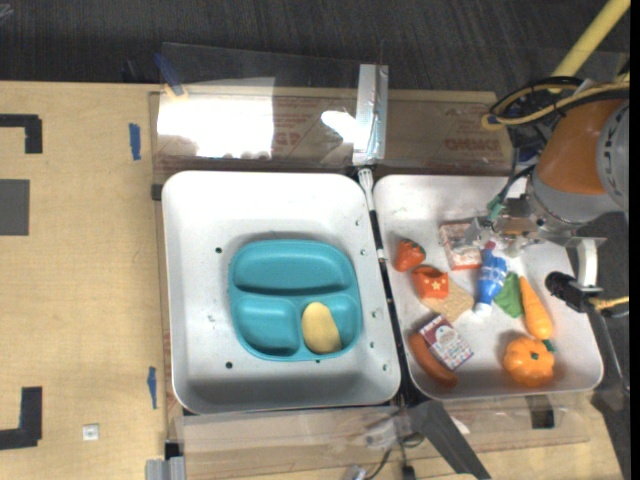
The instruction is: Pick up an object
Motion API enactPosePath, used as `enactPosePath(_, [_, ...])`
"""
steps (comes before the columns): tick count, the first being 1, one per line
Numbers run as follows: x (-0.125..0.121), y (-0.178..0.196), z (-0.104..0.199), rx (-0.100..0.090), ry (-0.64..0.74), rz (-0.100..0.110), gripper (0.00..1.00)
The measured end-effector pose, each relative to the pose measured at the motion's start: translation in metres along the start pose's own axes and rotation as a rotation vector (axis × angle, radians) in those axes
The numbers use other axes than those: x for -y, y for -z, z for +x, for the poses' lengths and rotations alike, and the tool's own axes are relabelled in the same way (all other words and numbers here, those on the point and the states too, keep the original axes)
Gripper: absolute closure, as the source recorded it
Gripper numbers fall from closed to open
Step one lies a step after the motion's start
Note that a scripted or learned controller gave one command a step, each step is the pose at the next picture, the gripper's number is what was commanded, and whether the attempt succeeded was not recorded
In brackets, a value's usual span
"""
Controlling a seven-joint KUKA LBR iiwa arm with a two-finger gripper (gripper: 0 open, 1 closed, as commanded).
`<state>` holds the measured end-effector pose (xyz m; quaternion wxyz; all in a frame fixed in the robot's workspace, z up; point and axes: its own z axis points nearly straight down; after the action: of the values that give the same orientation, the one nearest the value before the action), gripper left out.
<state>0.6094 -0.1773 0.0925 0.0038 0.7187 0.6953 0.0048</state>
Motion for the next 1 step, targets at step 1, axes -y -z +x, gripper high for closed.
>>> enactPosePath(1, [-0.0036, 0.0103, 0.0006, -0.002, -0.003, -0.009, 1.00])
